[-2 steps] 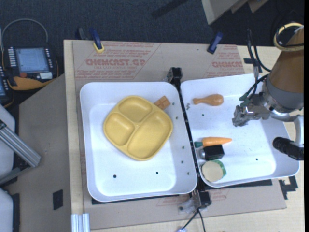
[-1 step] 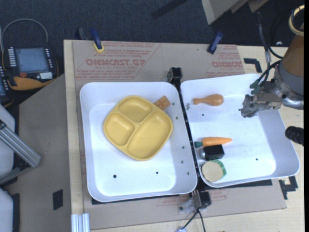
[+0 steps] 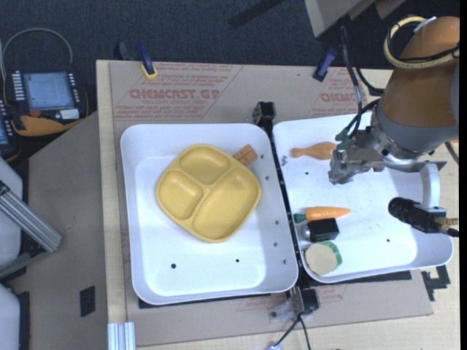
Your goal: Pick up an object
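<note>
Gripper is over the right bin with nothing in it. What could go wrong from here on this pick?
The gripper hangs over bare bin floor beside the drumstick; closing here would likely catch nothing. The carrot, black block and round green-edged piece crowd the right bin's left wall, so a grasp there may hit the wall or nudge neighbours.

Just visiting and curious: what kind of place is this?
Probably a robotics lab test bench. A grey and orange robot arm reaches over two shallow white bins holding toy food like a plastic orange carrot, with a handheld control screen nearby.
</note>
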